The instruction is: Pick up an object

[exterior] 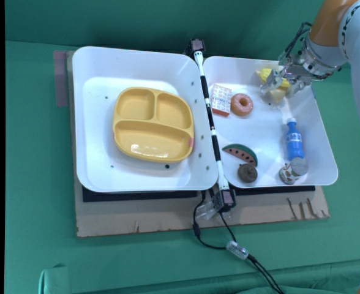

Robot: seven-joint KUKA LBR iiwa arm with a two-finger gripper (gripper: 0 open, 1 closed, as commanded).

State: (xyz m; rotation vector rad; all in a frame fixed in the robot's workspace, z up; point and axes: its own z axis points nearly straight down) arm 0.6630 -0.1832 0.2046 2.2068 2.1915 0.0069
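Jaws (277, 88) | over yellow toy (267, 75) | right bin (324, 141) far corner

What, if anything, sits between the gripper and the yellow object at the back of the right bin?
Nothing visible does. The gripper is right over the yellow object near the right bin's back edge. The donut and blue bottle lie off to the sides.

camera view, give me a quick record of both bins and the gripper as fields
left bin: yellow three-compartment plastic plate
right bin: checkered packet, frosted ring donut, blue bottle, watermelon slice toy, brown round toy, small tan item
gripper: over a yellow toy in the right bin's far corner
grasp: cannot tell
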